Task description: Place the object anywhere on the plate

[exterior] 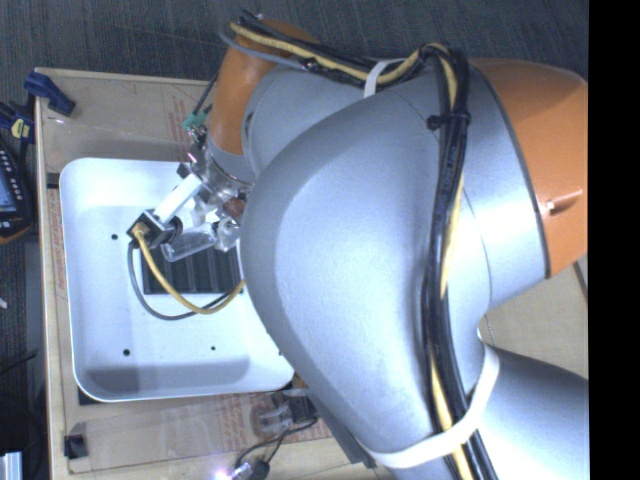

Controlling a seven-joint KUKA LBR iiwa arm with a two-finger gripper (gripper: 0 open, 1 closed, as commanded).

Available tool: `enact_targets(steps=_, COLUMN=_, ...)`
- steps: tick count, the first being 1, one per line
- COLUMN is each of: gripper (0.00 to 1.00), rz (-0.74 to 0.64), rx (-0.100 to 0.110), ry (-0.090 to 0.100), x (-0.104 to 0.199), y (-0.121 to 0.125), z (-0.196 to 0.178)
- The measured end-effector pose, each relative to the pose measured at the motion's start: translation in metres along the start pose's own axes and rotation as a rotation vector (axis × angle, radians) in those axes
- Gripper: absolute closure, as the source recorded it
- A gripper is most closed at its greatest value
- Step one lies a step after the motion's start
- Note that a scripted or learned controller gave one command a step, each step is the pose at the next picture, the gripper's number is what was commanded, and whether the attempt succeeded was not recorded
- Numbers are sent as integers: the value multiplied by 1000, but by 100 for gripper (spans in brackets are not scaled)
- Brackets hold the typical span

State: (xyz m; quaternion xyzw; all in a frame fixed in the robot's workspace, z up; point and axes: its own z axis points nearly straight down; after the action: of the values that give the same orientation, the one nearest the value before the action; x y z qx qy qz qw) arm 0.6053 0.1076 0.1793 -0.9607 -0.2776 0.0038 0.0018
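Over the white bin [100, 368] at the frame's left, my tool [195, 236] hung just above a dark ribbed thing [190, 276], likely the object, and, unable to tell whether the tool stood apart or together, I judged a slow, square descent wisest.

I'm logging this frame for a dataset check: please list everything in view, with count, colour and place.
bin: one, white, shallow, on the left part of the bench.
slatted panel: one, black, flat on the bin floor beneath the gripper; partly hidden, so I cannot name it more exactly.
clamp: one, blue, at the bench's top-left corner.
bench: one, pale wood, under the bin.
carpet: dark grey, along the top of the view.
arm: one, grey with orange bands, reaching in from the right.
gripper: one, silver, low over the middle of the bin.
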Motion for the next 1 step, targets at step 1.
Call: enact_targets(steps=1, gripper=0, rz=-1, rx=1, ry=0, x=0, y=0, z=0)
